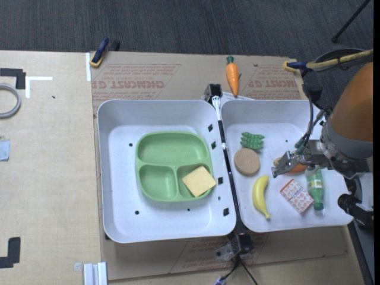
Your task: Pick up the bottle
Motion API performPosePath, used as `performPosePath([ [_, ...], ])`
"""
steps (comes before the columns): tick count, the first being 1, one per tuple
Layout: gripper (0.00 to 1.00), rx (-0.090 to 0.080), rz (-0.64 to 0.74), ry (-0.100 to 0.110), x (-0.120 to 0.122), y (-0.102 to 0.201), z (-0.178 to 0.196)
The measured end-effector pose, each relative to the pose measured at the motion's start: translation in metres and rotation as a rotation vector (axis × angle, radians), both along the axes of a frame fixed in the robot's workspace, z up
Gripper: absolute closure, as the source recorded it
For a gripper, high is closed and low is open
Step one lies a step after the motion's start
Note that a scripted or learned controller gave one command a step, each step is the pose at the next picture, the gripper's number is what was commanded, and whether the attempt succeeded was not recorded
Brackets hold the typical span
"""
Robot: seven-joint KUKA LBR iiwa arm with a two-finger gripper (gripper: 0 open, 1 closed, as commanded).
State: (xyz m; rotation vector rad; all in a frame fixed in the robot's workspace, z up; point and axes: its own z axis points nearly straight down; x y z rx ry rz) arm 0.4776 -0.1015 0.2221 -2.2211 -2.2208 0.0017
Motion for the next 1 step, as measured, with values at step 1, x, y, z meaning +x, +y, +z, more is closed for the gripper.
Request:
performPosePath([
  [1, 1.0, -0.001, -0.002, 0.0, 0.0004, -0.0004, 0.0093],
])
